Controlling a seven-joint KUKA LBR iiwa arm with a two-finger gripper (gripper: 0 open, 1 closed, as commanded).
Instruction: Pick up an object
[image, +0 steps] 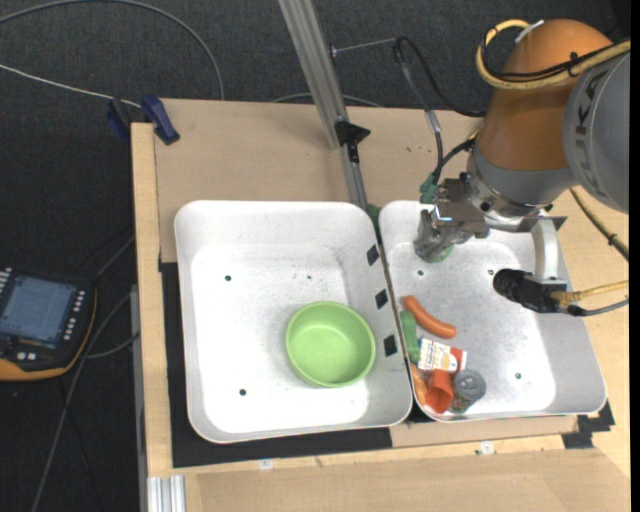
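While the tool's (437, 243) grip is unclear, a green bowl (330, 344) sits in the left bin (210, 250).

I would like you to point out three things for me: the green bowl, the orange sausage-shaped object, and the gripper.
green bowl (331, 344), camera view, on its inner bottom, in the left bin.
orange sausage-shaped object (430, 317), camera view, on its middle, in the right bin.
gripper (437, 243), camera view, at its lower tip, above the right bin's far part.
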